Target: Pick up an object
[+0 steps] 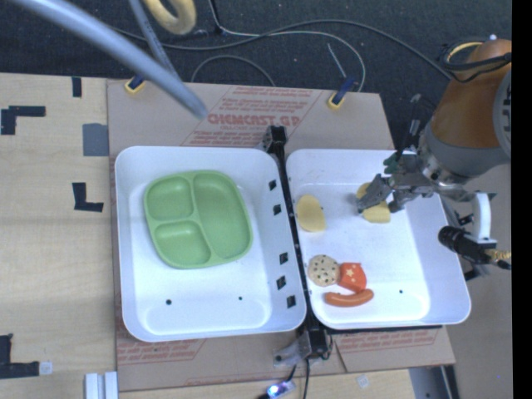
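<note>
Hovering: gripper over yellow piece, perhaps touching | long axis left-right | jaws' state unclear

Bare floor beside food cluster

- The arm came in from the right edge of the frame, in its upper right part.
- Its orange band sat above the grey wrist, close to the right edge.
- The wrist sloped down and to the left, toward the middle right of the frame.
- The gripper pointed left and slightly down at the middle right, low over the right-hand part of the frame.
- Its dark fingers were too blurred and small to read how they stood.
</note>
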Robot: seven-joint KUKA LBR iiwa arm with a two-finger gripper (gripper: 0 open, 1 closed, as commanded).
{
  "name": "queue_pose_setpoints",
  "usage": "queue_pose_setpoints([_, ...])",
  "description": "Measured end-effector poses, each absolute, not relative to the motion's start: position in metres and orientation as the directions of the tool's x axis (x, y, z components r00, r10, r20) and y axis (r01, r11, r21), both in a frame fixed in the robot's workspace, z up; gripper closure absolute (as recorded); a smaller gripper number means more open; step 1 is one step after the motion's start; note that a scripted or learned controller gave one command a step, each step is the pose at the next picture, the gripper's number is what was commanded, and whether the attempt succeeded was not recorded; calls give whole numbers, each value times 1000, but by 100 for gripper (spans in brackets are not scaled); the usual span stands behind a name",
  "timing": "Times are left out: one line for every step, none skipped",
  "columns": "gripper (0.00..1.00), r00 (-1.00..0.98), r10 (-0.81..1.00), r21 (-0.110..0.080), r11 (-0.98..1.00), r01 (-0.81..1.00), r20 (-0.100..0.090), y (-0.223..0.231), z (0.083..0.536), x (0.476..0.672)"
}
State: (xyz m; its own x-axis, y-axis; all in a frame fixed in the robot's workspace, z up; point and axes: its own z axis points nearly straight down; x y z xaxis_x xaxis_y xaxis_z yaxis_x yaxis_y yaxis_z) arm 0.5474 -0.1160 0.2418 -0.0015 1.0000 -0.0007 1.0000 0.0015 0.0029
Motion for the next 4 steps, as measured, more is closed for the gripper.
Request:
queue_pose_setpoints([100,-6,1000,0,6,1000,1,-68,243,551])
queue_pose_setpoints([100,-8,1000,-2,8,1000,2,-8,246,548])
queue_pose_setpoints([100,-5,1000,-4,5,1000,0,41,230,535])
queue_pose_setpoints([100,-7,1000,-4,7,1000,0,102,220,528])
